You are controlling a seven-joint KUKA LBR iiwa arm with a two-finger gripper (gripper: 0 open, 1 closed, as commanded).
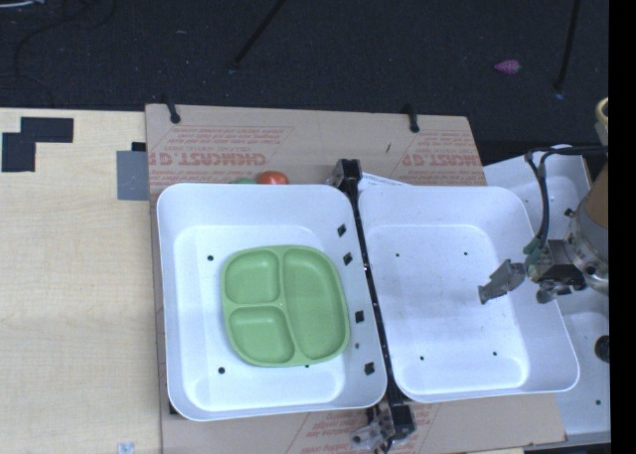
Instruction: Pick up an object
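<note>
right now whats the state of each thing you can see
green divided plate: flat and upright in the left bin, compartments bare
right bin: no objects inside
end effector: over the right bin's right side, nothing visibly held
red object: outside, behind the left bin's far rim

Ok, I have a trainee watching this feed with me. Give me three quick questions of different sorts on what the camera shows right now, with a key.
1. True or false: the green divided plate lies in the left bin.
2. How many compartments does that plate have? A) two B) three C) four
3. Fill in: the gripper is above the ____ bin, near its right side.

Key: 1 true. 2 B: one long compartment and two smaller ones. 3 right. Extra note for the trainee: a small red object sits on the cardboard just behind the left bin, outside it.
</note>
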